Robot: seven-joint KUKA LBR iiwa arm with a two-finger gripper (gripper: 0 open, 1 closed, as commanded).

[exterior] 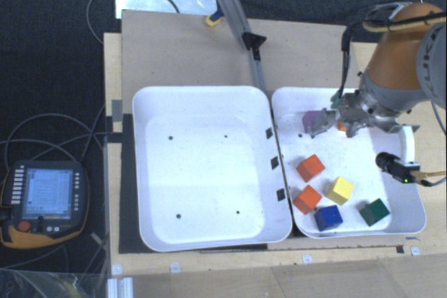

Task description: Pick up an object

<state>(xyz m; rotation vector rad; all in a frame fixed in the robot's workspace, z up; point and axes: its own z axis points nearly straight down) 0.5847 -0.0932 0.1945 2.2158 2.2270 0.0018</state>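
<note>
The right bin holds several small blocks. A purple block lies near its far left corner. My gripper is low over the bin, right against the purple block's right side. A small bit of orange shows just beneath the wrist. Nearer the front lie two orange blocks, a yellow block, a blue block and a green block. The arm's orange band rises at the upper right.
The left bin sits beside the right one, sharing a middle wall. A grey pole slants down to the bins' far edge. A teach pendant with cables lies on the floor at left.
</note>
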